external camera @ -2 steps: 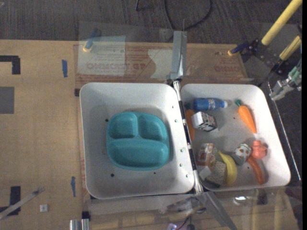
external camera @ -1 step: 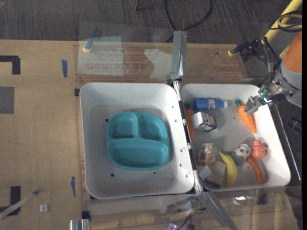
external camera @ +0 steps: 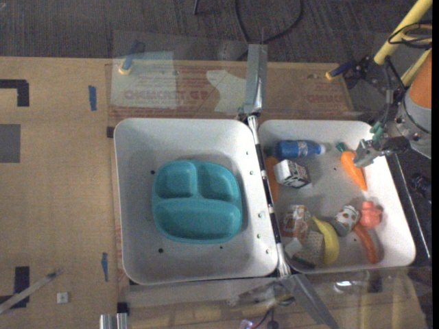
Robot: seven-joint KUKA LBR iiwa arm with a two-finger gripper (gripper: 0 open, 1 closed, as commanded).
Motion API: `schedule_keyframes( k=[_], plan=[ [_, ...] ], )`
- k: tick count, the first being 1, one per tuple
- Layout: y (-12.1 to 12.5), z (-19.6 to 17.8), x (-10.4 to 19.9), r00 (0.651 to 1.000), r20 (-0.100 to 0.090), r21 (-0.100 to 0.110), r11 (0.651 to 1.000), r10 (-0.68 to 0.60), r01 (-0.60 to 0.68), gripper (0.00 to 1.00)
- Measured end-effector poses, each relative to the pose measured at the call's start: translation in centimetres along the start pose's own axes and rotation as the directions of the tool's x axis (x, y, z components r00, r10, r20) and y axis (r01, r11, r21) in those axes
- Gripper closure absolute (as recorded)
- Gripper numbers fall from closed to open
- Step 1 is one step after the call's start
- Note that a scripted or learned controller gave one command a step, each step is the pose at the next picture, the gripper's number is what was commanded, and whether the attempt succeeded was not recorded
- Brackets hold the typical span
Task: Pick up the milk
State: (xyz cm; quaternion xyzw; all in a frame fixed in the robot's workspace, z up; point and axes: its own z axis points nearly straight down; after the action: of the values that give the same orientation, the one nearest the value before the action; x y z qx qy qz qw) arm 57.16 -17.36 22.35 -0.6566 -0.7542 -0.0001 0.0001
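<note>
The milk carton point(external camera: 293, 173) is lying in the right-hand bin point(external camera: 401, 252), near that bin's left wall, just below the blue bottle point(external camera: 299, 148). It is a small box printed in black and white, tipped on its side, and its long axis is running roughly left to right across the view with a slight tilt. The claw point(external camera: 370, 151) is hanging over the upper right part of the same bin, so the carton is sitting to the claw's left and a little lower in the view — the coming move is likely a sideways reach across the bin floor. Whether the claw is apart or together cannot be told at this size; nothing is showing between its tips.

Between claw and carton an orange toy carrot point(external camera: 354, 169) is lying just beside the claw, with bare white floor beyond it. The carton itself is standing apart from the bottle above it by a narrow gap. Below it, well clear, a small printed packet point(external camera: 297, 220) and a banana point(external camera: 328, 239) are crowding the lower left — room for a descent over the carton looks fair on its right side, tighter toward the wall.

The left bin point(external camera: 130, 204) is holding a teal divided plate point(external camera: 197, 201). Both bins are resting on the brown table point(external camera: 55, 184).
</note>
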Motion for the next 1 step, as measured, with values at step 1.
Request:
schedule_keyframes(
  k=[1],
  plan=[
    [-1.74,3.89,8.98,0.967,0.000,-0.001,0.967,-0.255,0.255,1.00]
  ],
)
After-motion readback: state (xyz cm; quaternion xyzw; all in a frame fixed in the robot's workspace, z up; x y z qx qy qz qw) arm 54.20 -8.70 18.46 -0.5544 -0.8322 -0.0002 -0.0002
